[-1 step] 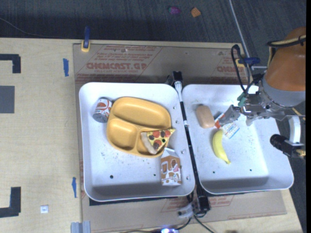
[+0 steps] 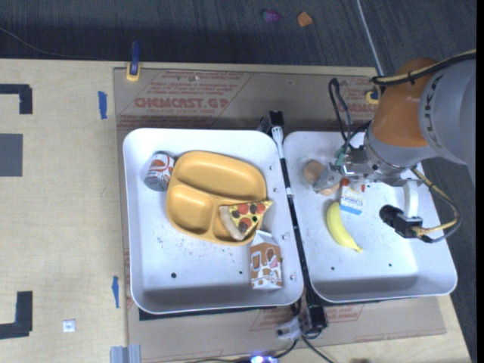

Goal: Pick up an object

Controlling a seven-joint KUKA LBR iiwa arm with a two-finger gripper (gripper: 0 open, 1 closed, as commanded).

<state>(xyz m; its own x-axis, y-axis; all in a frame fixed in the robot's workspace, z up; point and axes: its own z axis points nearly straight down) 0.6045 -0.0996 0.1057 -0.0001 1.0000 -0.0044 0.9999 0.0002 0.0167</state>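
Nearest the camera, a small brown-and-white printed carton (image 2: pixel 265 267) stands in the left white bin (image 2: pixel 144 225), at its front right corner. Behind it lies a yellow two-compartment plastic tray (image 2: pixel 208 191) with a toy pizza slice (image 2: pixel 243 216) in its right compartment, tip pointing toward the front. A crushed red-and-silver can (image 2: pixel 158 171) rests just beside the tray's left rear edge.

In the right white bin (image 2: pixel 393 274), a yellow banana (image 2: pixel 342 226) lies with its long axis running from the rear left to the front right, its curved tip pointing toward the bin's front. A small white card with red and blue print (image 2: pixel 351 200) sits just beside the banana's rear end. A round tan ball (image 2: pixel 314 171) lies near the bin's rear left.

My fingers (image 2: pixel 338 176) hang over the bin's rear, between the ball and the card; whether they are released or clenched I cannot tell. Black cable (image 2: pixel 401 219) loops to the banana's right. Both bins rest on the pale wooden counter (image 2: pixel 60 203).
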